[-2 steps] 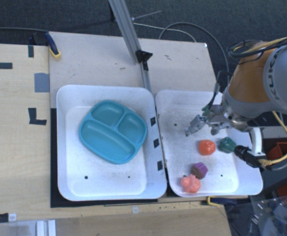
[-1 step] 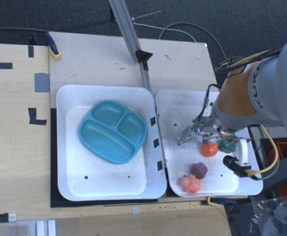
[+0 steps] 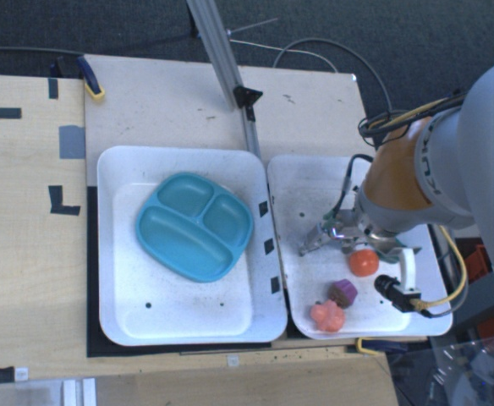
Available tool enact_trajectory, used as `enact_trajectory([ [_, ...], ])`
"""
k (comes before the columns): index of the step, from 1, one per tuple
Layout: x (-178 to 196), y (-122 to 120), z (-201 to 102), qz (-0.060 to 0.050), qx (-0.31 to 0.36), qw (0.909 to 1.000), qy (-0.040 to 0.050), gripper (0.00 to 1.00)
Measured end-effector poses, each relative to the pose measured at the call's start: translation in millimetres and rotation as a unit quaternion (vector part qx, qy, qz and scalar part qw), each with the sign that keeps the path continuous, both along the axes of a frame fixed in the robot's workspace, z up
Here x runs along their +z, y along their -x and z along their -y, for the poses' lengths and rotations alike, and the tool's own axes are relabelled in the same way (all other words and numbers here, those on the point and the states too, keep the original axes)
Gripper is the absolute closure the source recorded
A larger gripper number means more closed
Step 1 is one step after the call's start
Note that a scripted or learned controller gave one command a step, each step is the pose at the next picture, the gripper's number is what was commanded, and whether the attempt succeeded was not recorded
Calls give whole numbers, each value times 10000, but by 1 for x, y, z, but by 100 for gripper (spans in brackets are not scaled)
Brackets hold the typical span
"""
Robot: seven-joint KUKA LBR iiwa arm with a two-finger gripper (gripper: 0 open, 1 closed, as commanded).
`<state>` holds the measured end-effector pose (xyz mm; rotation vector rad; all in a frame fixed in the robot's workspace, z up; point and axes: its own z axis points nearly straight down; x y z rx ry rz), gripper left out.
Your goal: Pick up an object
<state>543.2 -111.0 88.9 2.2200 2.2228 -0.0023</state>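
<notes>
Three small objects lie in the right bin [image 3: 302,184]: an orange-red ball [image 3: 364,263], a purple piece [image 3: 343,293] and a pink piece [image 3: 327,315] near the front wall. My gripper [image 3: 317,240] is low over the middle of this bin, pointing left. It sits just left of the ball and above the purple piece, with nothing seen held in it. The grey arm with its orange band [image 3: 399,180] covers the bin's right part.
A blue divided plate [image 3: 196,225] lies in the left bin [image 3: 124,311]. A slanted metal post [image 3: 222,49] rises behind the bins. Black and yellow cables [image 3: 416,299] hang by the right bin's front right corner.
</notes>
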Motion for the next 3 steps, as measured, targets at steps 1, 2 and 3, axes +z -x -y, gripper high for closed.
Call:
enact_trajectory([
  [1, 10, 0, -1, -3, 3, 10000, -8, 100],
  [2, 54, 2, -7, 15, 4, 10000, -7, 100],
  [3, 114, -2, 0, 26, -1, 10000, 1, 100],
])
